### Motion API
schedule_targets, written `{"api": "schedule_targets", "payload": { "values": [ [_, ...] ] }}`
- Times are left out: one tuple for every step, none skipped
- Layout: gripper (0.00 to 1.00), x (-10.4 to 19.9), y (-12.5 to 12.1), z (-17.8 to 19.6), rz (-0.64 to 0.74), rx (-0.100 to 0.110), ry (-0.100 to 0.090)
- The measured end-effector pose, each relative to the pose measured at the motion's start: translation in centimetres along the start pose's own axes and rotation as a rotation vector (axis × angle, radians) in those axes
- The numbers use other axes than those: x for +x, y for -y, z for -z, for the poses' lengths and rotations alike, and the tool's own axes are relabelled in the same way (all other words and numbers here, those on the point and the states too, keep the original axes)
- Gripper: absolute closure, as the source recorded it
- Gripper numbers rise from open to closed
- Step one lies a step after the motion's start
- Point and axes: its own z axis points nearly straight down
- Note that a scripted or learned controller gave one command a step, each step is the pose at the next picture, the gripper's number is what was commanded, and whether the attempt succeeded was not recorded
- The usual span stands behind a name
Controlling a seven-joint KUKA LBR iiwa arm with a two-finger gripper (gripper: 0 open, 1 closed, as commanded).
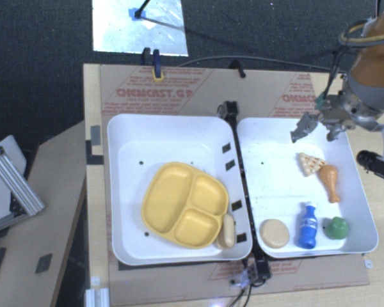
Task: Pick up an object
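My gripper (pixel 318 131) hangs over the back of the right bin (pixel 269 171), fingers spread apart with nothing between them. Just below it lie a pizza-slice toy (pixel 311 164) and an orange drumstick toy (pixel 330 181). Along the bin's front sit a tan round cookie (pixel 274 233), a blue bottle (pixel 307 225) and a green round object (pixel 336 228). The gripper is above and slightly behind the pizza slice, touching none of them.
The left bin (pixel 128 146) holds a yellow divided tray (pixel 184 204) with a beige bread-like piece (pixel 227 231) at its front right corner. A black divider (pixel 238 171) runs between the bins. The arm's grey and orange body (pixel 371 69) rises at the right.
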Motion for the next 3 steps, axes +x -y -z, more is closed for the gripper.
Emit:
{"api": "schedule_targets", "payload": {
  "values": [
    [0.00, 0.0, -0.2, 0.6, 0.002, -0.010, 0.001],
    [0.00, -0.6, 0.0, -5.5, 0.000, -0.006, 0.001],
    [0.00, 0.1, 0.3, -9.9, 0.000, -0.007, 0.001]
  ]
}}
